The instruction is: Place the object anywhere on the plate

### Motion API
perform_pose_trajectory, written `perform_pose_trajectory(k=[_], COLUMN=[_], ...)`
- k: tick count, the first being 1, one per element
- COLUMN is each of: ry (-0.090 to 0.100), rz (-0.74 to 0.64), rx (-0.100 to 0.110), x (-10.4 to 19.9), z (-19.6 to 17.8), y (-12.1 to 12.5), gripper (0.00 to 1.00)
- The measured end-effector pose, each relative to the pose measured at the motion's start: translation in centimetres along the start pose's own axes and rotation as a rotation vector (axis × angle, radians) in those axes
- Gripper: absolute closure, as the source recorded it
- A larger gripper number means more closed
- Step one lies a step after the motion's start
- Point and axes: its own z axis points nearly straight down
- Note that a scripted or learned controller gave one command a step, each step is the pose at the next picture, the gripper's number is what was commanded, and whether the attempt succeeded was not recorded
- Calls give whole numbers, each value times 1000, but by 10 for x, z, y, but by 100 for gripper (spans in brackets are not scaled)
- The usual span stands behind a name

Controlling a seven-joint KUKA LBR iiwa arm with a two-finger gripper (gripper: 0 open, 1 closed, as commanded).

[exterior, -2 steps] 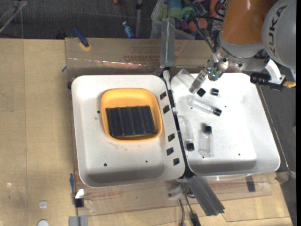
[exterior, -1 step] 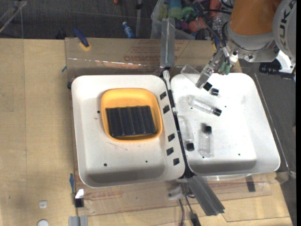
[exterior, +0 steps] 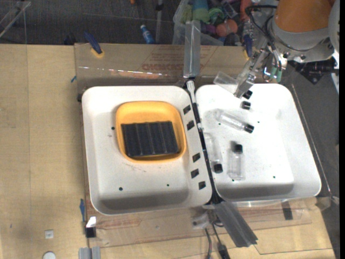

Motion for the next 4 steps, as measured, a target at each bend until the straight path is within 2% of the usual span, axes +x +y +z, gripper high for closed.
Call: perform_pose_trajectory(k=[2,3,4], ry=[-1,-2,-3], rz=[-235,-407,-787], rx=[0,1,0], x=[-31,-63,-77], z=[-65,-130,-149], y=[-64,-136,-143], gripper=[100,100,100])
